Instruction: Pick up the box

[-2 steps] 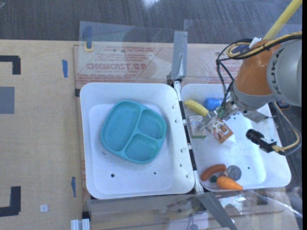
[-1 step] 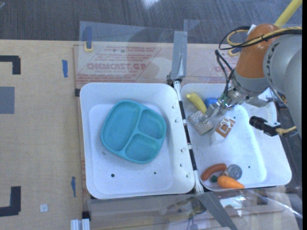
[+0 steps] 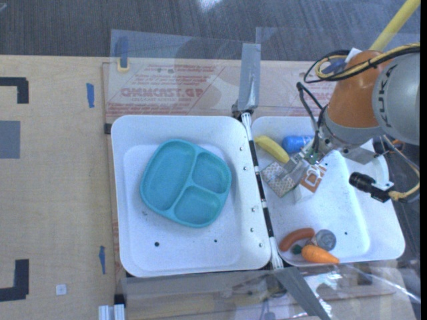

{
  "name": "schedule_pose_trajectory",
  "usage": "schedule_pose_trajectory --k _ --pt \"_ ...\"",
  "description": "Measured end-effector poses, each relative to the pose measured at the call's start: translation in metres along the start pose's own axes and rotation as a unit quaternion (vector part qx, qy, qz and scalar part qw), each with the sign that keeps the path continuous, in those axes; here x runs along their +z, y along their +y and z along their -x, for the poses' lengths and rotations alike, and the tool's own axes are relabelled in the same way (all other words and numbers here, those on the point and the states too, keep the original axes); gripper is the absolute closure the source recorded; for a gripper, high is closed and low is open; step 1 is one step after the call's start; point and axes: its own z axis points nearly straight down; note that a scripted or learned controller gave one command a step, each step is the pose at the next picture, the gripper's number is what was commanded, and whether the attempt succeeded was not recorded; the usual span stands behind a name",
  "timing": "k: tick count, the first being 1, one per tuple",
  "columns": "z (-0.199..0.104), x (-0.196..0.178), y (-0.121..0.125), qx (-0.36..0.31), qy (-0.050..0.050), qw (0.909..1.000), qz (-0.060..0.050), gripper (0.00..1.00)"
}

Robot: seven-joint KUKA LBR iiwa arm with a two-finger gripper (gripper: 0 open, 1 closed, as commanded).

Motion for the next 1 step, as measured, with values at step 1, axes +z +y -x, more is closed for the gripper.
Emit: schedule_pose_trajectory --k 1 --pt "-0.002 0.0006 0.0015 -0.041 0.001 0.9991 -0.003 0.0"
